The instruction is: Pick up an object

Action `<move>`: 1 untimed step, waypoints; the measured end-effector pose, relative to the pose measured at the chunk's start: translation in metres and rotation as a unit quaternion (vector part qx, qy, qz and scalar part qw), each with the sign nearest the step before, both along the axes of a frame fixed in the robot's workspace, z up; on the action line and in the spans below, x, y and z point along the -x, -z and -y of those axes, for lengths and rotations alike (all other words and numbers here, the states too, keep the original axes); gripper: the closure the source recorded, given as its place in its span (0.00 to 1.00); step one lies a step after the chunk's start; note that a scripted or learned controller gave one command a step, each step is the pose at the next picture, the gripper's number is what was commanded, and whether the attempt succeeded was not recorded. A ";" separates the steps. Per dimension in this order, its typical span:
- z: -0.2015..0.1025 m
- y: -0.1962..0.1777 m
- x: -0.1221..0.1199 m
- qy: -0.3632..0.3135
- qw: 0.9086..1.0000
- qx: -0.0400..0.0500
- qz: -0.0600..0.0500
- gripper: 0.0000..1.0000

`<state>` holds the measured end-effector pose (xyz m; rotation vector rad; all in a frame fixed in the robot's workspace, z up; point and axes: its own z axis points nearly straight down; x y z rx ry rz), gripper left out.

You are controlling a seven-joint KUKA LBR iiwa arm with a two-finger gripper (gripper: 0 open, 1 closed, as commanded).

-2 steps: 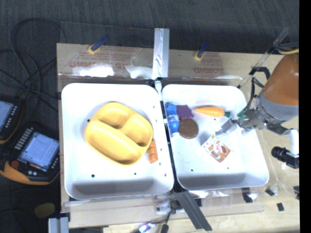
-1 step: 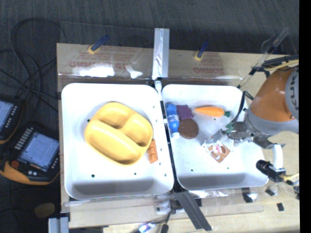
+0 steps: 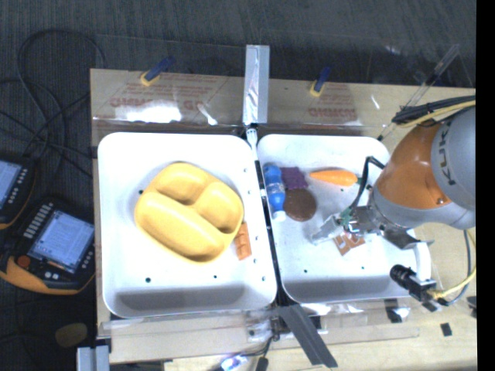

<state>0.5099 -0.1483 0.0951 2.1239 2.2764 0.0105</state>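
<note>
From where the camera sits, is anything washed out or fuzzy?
Camera view: the left bin glares white, its walls hard to trace; glare streaks the clear sheet behind it; small items near the end effector look soft and blurred.

Dark grey carpet [image 3: 193, 14] underfoot, black cables [image 3: 46, 122] trailing left, wooden bench [image 3: 108, 99] under clear sheeting.

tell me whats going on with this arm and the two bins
The arm reaches into the right bin, its gripper low by a small brown object. A carrot, brown disc, purple piece and blue bottle lie nearby. The left bin holds a big yellow object.
</note>
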 end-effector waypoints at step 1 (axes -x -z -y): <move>0.000 0.000 0.000 0.000 1.000 0.000 0.000 0.00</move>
